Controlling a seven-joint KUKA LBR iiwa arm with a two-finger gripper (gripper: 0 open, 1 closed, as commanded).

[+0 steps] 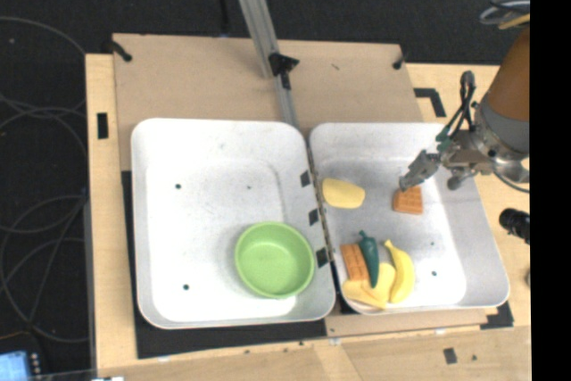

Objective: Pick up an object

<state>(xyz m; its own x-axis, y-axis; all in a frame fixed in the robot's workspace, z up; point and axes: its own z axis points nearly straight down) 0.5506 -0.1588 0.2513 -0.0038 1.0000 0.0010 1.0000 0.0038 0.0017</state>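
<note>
Smooth green plastic bowl point(274, 259), round, sits low in the left bin point(178, 156). Right bin point(375, 147): orange waffle-textured square point(409, 202) directly beneath the gripper point(419, 176), whose finger spread I cannot tell; pale yellow oval point(343, 194) near; glossy banana point(401, 272), green pepper point(369, 256), ridged orange block point(354, 261) clustered at the front.

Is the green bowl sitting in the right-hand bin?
No, the green bowl sits in the left bin, near its lower right corner.
</note>
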